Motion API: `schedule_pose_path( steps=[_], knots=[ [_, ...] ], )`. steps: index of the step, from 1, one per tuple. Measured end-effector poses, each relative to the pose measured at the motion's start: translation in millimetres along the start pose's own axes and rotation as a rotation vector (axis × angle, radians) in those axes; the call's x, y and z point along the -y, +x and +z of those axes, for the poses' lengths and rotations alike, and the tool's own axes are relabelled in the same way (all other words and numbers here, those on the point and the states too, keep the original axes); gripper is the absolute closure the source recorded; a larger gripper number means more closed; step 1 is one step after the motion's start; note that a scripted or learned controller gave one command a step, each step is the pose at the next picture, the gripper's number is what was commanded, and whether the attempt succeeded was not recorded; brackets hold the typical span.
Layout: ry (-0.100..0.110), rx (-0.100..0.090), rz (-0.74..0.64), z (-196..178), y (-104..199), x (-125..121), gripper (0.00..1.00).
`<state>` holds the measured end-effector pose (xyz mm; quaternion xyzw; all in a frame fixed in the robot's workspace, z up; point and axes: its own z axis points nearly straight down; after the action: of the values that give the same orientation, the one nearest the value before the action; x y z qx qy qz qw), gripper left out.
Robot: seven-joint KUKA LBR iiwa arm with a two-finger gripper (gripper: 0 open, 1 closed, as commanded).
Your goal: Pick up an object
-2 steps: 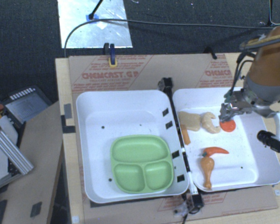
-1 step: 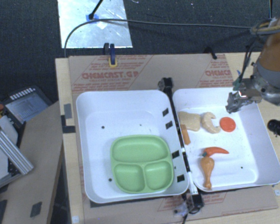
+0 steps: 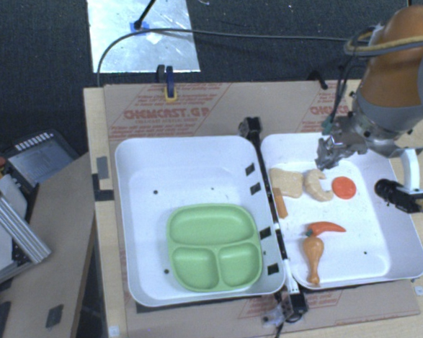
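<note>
Overhead, camera view:
Left bin (image 3: pixel 138 206): holds a green divided tray (image 3: pixel 214 245) with three compartments, lying toward the near side.
Right bin (image 3: pixel 401 249): holds the small food-like items, spread across its middle and left.
Beige chunk (image 3: pixel 287 182): near the bin's left wall, just beside a pale curved piece (image 3: pixel 317 187).
Orange-red disc (image 3: pixel 343 186): just right of the pale curved piece, flat on the bin floor.
Thin orange stick (image 3: pixel 279 202): lies along the left wall.
Red chili pepper (image 3: pixel 326 227): mid-bin, just above a tan drumstick shape (image 3: pixel 314 257).
Arm: reaches in from the right, orange band high at the top right.
Gripper (image 3: pixel 329 153): low over the right bin's far part, just above the pale curved piece.
Jaws: too dark and small to tell whether they are spread or closed; nothing visibly between them.
</note>
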<state>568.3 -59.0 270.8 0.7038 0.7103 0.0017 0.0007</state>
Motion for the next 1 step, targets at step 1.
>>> schedule_pose_path(
  steps=[1],
  knots=[
    [0.000,0.001,0.000,13.8,50.2,-20.3,1.00]
  ],
)
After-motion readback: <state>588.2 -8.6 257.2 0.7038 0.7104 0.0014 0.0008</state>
